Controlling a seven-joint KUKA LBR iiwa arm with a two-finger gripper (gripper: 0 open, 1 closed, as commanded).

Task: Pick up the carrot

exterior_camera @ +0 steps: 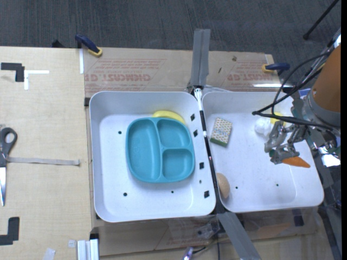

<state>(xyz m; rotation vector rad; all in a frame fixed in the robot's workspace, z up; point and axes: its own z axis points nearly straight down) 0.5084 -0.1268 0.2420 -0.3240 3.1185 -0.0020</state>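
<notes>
Scissors [6, 145] at 9 o'clock on bench. Blue tray [160, 149] in left bin [103, 199], yellow item [169, 114] at its 12. Sponge [221, 131] and egg [222, 186] in right bin [309, 196], left side. Gripper [280, 155] low at 3 o'clock, fingers closed on carrot [297, 162], orange tip jutting right.
</notes>
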